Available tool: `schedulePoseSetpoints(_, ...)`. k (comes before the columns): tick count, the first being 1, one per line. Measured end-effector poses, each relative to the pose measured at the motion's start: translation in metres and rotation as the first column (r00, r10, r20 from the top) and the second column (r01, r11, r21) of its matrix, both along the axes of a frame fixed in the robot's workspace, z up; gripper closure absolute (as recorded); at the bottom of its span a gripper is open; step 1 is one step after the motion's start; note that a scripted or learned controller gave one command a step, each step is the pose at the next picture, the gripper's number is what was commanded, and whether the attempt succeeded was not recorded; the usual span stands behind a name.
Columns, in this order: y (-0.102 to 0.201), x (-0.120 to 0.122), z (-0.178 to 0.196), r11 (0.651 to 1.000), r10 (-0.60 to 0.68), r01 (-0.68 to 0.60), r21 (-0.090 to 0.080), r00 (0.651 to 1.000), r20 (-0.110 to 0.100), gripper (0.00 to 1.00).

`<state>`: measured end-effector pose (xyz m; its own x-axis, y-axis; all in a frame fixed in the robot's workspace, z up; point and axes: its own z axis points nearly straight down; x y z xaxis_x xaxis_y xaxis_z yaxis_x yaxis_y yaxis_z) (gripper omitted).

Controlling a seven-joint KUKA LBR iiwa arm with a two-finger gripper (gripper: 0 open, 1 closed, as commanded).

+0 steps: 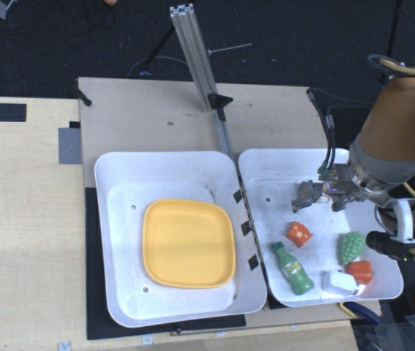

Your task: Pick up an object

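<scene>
My arm reaches in from the right, my claw (308, 194) over the right bin (266, 174) (grip unreadable), above the red block (298, 234).

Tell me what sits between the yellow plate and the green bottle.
In the camera view, the bins' adjoining rims with black clips run between the yellow plate and the green bottle; otherwise only bare white bin floor.
</scene>
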<state>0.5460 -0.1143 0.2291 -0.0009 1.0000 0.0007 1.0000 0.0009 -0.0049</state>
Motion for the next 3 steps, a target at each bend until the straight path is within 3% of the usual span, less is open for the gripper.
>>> schedulePoseSetpoints(2,-0.001,0.006,-0.091,1.0,-0.001,0.001,0.0,1.0,0.0,0.0)
schedulePoseSetpoints(3,-0.003,0.007,-0.079,1.0,-0.003,0.003,-0.001,1.0,0.004,1.0)
